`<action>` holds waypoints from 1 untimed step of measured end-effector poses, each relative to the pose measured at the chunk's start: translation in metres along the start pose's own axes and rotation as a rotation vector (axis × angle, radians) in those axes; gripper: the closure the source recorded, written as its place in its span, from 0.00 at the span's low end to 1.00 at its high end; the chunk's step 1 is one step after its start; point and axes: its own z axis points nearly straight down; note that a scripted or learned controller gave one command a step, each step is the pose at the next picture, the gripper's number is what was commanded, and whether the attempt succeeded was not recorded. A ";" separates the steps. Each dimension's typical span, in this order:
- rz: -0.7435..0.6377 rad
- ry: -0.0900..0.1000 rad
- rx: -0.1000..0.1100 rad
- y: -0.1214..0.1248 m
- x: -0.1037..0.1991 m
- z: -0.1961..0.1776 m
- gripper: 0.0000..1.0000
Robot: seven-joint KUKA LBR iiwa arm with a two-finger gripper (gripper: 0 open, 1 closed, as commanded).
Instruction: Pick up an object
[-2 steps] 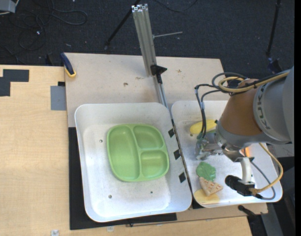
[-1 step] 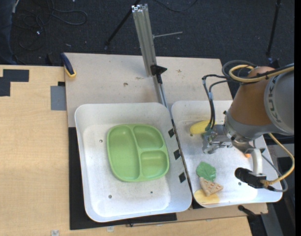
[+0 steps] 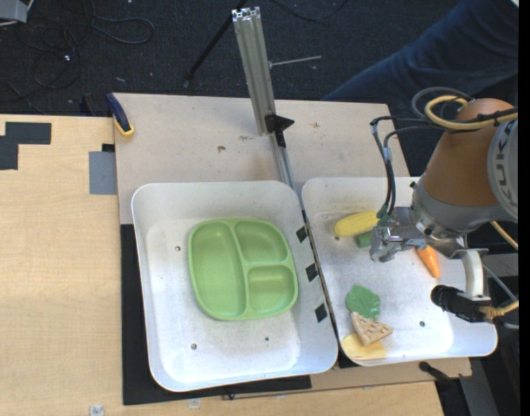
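1. The gripper [image 3: 384,248] hangs low in the right bin [image 3: 473,341], just right of the yellow corn [image 3: 355,224]. The corn could get bumped and roll away, because it is round and smooth.
2. I cannot tell if the gripper is spread or pressed together. The arm hides it.
3. A small green piece [image 3: 363,240] sits just below the corn and could get grabbed too.
4. The corn is short and bright yellow. It lies on its side near the bin's top left corner.
5. Well below the corn lie a green leafy toy [image 3: 363,301] and a pizza slice [image 3: 370,329]. An orange carrot [image 3: 429,261] lies to the corn's right, past the gripper.
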 end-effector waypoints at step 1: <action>-0.003 0.000 0.001 0.001 -0.001 -0.030 1.00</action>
